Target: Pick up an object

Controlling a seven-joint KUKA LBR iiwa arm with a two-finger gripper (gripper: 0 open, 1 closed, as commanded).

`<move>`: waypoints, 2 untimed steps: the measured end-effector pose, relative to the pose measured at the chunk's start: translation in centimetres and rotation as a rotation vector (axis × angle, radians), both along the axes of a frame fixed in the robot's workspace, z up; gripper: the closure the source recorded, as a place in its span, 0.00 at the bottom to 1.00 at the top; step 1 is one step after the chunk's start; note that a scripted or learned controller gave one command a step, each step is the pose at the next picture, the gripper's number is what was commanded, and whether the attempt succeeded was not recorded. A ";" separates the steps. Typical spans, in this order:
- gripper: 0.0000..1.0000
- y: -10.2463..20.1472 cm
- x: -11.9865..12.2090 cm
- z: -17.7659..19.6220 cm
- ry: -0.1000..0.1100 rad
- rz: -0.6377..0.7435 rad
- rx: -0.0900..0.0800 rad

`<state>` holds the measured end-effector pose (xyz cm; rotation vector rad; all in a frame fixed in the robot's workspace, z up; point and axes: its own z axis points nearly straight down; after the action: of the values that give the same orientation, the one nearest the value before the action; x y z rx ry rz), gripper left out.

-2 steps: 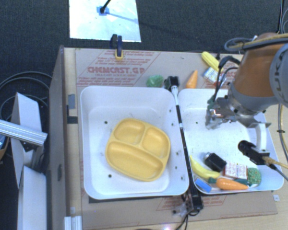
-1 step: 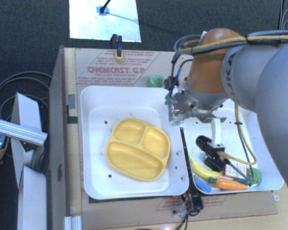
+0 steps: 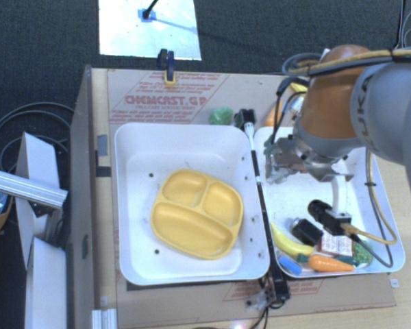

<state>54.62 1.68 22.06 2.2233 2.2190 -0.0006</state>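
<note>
Grey-armed, hung with the gripper point(image 3: 277, 164) at upper left of the right bin point(image 3: 288, 201); could not tell if open or shut. Could have grabbed nothing: banana point(image 3: 291, 242) and carrot point(image 3: 331, 264) lower down.

- The left bin point(image 3: 127, 204) and right bin point(image 3: 390, 238) look like smooth white plastic with a slight sheen.
- The yellow divided tray point(image 3: 197, 212) in the left bin is smooth, matt plastic.
- The bench top point(image 3: 171, 94) is matt brown cardboard with red print.
- The banana point(image 3: 291, 242) and carrot point(image 3: 331, 263) look like glossy plastic.
- The arm point(image 3: 390, 108) has a smooth grey shell and a glossy orange band.
</note>
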 end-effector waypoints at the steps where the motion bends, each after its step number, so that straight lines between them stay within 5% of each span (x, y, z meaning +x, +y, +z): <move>1: 0.00 0.2 0.1 -0.1 -0.001 0.004 0.001; 2: 0.00 -5.5 -2.8 -3.5 0.003 -0.003 -0.001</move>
<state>51.80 -3.79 18.60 2.2274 2.2171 -0.0046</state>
